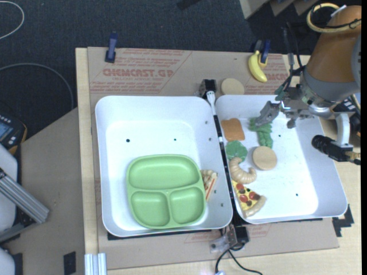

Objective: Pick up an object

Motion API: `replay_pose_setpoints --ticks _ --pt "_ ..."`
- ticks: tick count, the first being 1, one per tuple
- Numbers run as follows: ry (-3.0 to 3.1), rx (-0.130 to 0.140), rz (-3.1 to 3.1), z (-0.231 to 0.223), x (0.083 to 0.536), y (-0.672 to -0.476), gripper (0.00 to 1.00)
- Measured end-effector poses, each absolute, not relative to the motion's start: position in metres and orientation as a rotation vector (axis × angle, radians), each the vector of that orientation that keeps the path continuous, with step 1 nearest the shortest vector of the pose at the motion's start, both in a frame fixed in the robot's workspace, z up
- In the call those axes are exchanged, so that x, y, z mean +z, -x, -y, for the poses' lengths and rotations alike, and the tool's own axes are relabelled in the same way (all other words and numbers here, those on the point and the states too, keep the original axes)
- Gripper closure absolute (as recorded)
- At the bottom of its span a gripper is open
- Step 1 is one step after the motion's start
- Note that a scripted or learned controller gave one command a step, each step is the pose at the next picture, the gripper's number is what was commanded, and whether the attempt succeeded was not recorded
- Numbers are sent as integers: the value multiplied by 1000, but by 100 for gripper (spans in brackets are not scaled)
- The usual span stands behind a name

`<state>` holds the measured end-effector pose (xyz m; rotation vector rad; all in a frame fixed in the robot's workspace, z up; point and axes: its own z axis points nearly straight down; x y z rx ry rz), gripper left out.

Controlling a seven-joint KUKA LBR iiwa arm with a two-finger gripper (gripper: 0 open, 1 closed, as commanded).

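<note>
A brown board bench bears two white bins. Over the right bin the grey two-finger claw hangs, whether clenched I cannot tell. Just below it lies a green leafy plastic toy; an orange rectangular slab lies to its left.

The arm is a thick, rounded limb. Its upper part is wrapped in a broad orange band, glossy, with a pale highlight along its top. Below the band the casing turns smooth grey and narrows to a ring-shaped wrist flange with a lighter metallic rim. Thin dark cables run down the left side of the casing toward the wrist, and a yellow looped cable sits at the arm's top. A black cylindrical fitting juts from a white bracket on the near side. The claw is grey metal, angular, built of small linked plates, with a green tint where it joins the wrist.
</note>
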<state>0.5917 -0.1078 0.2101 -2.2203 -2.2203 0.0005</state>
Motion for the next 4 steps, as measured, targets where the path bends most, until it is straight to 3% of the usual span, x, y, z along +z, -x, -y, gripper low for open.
replay_pose_setpoints --ticks 1,2,3,4 --pt "2216 5 2219 100 138 -601 0" --pt "2223 9 2208 108 82 -488 0" --pt "2210 -14 2209 211 86 -543 0" --pt "2233 -14 2241 225 247 -594 0"
